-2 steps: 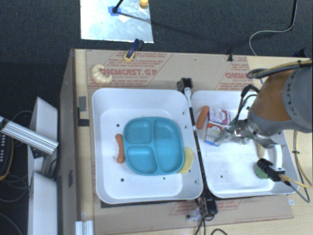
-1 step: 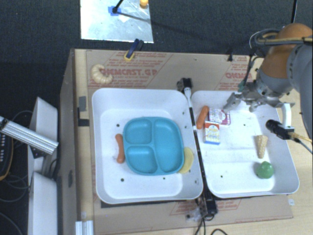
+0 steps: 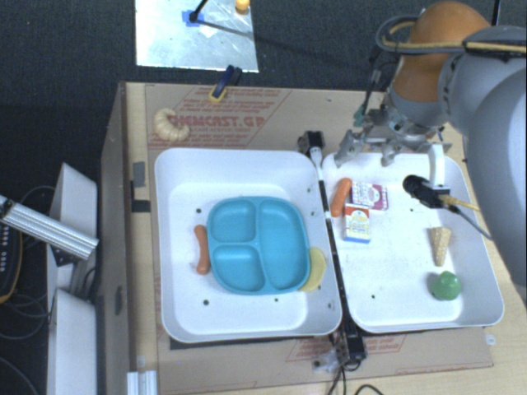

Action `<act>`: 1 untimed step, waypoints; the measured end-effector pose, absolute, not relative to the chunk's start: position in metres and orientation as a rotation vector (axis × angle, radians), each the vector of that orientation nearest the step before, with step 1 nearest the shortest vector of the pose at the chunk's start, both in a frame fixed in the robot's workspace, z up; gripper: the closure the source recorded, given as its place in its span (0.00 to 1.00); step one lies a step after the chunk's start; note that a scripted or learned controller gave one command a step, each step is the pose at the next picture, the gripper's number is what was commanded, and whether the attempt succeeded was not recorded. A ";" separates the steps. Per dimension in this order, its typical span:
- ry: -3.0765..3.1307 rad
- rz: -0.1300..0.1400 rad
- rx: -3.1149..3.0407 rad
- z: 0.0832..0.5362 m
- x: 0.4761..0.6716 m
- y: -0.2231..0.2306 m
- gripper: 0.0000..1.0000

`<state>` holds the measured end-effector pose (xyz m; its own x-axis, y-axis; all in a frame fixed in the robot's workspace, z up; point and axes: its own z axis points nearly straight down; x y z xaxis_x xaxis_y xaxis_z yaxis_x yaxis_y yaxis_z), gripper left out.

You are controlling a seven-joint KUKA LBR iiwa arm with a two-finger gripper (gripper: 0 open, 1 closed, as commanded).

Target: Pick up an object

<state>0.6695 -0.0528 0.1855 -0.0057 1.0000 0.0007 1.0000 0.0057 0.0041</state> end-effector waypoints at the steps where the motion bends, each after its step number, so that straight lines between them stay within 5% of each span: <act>1: 2.223 0.000 2.218 0.084 0.640 -0.119 0.00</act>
<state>0.6398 -0.1188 0.0842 -0.0021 1.0000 -0.0012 1.0000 0.0021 0.0008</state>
